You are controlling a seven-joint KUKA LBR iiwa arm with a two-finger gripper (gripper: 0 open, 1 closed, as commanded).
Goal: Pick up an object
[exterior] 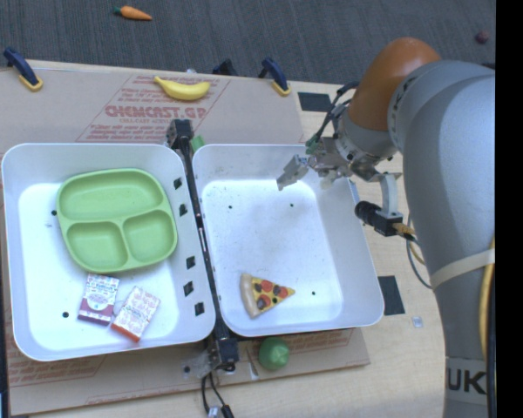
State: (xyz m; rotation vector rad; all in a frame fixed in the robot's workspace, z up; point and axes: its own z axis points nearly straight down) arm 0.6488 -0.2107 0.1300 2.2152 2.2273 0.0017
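A toy pizza slice (263, 293) lies in the right bin (349, 268), near its front edge. In the left bin (17, 233) rests a green divided plate (118, 216), with two small packets (98, 299) (137, 312) in front of it. My gripper (290, 174) hangs over the right bin's far right corner, well away from the pizza slice. I see nothing held in it. The grey arm with its orange band (392, 68) reaches in from the right.
A yellow banana (183, 86) lies on the cardboard behind the bins. A green ball (275, 353) sits outside the right bin's front edge. An orange carrot (132, 12) lies on the floor beyond. Blue clamps (23, 68) (275, 74) hold the board's back edge.
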